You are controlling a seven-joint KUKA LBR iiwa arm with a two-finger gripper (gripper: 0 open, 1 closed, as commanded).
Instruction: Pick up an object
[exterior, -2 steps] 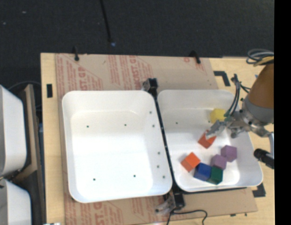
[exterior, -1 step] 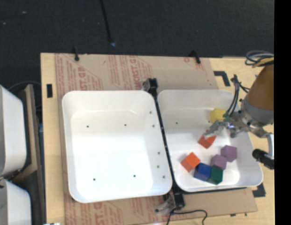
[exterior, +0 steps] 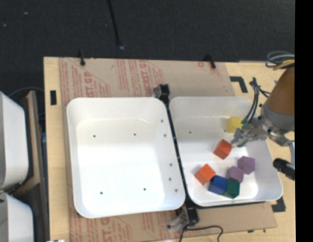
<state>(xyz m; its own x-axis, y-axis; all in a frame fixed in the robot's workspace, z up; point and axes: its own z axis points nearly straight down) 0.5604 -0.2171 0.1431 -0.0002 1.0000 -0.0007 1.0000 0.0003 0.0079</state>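
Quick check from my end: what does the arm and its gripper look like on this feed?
The arm enters from the right with a rounded orange band above a grey wrist section. Thin cables, some greenish, run down along the wrist toward the gripper, a small grey metallic assembly. A separate dark part juts out lower at the right edge.

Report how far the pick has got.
Done: the arm has reached into the right bin, and its end effector sits low between the yellow block and the upper orange block. In hand: nothing visibly gripped; whether the yellow block is held cannot be told. Left: securing and lifting an object. The other orange, blue, green and two purple blocks lie on the bin floor.
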